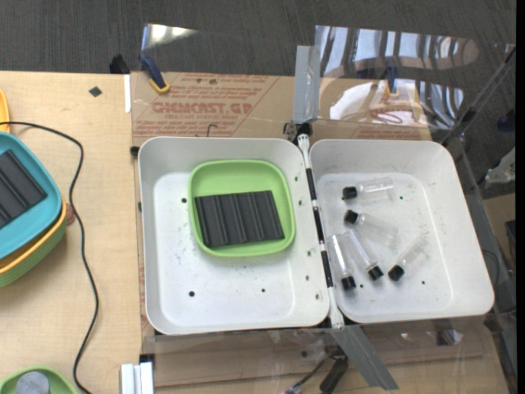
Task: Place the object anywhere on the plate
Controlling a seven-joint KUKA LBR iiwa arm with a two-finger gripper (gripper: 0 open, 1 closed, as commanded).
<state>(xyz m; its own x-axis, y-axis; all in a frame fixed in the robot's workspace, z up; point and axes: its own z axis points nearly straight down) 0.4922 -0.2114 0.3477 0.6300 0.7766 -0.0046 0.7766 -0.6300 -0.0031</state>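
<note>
On the desk's (74, 302) far left edge sits a stack of plates (25, 212) — teal on top, with a dark ribbed insert, yellow and green rims beneath. A black cable (82, 220) runs down past it. A flattened cardboard sheet (213, 105) lies behind the bins.

Left bin (164, 294): holds one green plate (242, 210), square with rounded corners, set toward the bin's back half. A dark ribbed mat (242, 218) lies flat on the plate, slightly skewed. Bin floor around it shows dark specks and scuffs.

Right bin (459, 277): holds clear plastic vials with black caps — five counted. One (369, 191) lies near the back, cap pointing left. One (373, 226) lies mid-bin, cap at upper left. Two (353, 261) lie close together toward the bin's left front, caps toward the front. One (410, 261) lies just to their right, tilted, cap at lower left. All vials lie on their sides, well apart from the plate, with the bin walls between.

Gripper state: cannot tell from this view.
</note>
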